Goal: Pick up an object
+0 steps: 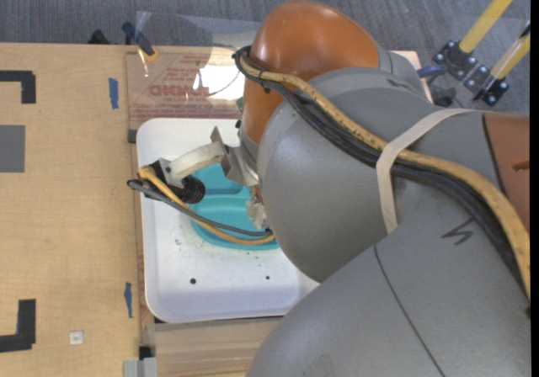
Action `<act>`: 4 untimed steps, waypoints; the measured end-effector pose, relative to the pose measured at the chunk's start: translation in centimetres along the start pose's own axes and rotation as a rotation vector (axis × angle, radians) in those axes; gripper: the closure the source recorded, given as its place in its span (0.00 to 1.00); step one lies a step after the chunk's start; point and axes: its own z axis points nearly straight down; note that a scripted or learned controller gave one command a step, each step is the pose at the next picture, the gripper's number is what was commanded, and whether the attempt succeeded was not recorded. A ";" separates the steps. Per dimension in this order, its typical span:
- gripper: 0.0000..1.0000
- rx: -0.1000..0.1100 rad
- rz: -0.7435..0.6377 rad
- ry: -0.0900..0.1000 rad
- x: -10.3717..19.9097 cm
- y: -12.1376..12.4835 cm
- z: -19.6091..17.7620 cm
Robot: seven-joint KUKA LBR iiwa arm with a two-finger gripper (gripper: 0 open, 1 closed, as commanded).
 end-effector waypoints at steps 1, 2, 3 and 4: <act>1.00 -0.004 -0.024 -0.023 -0.7 0.2 15.7; 1.00 0.001 -0.121 -0.002 0.0 -0.1 2.5; 1.00 -0.004 0.041 -0.014 -0.3 0.0 8.2; 1.00 -0.001 -0.159 -0.004 2.1 0.6 -3.9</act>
